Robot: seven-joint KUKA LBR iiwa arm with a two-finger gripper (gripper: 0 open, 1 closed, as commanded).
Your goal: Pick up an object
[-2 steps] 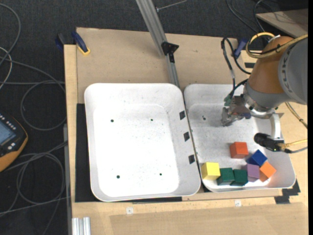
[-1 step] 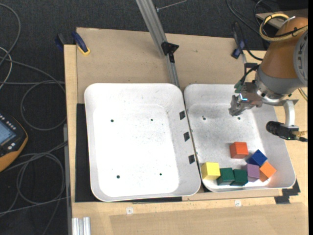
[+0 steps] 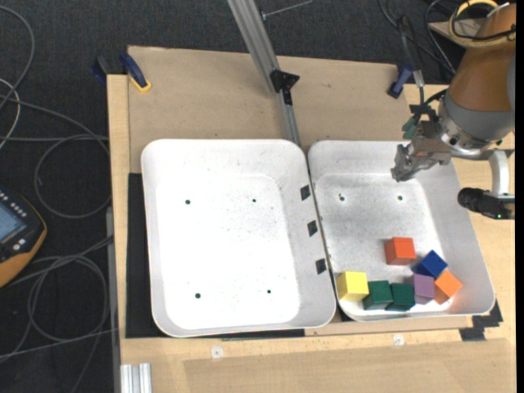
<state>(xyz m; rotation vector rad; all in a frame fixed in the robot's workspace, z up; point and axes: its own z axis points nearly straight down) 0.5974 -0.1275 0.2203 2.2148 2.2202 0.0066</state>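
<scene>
Several small blocks lie in the near part of the right bin: a red-orange block, a blue one, an orange one, a purple one, two green ones and a yellow one. My gripper hangs over the far part of the same bin, well behind the blocks and apart from them. Nothing shows between its fingertips.
The left bin lies beside the right one. A slanted metal pole rises from between the bins' far ends. Blue clamps hold the board's far corners. Cables lie on the floor at left.
</scene>
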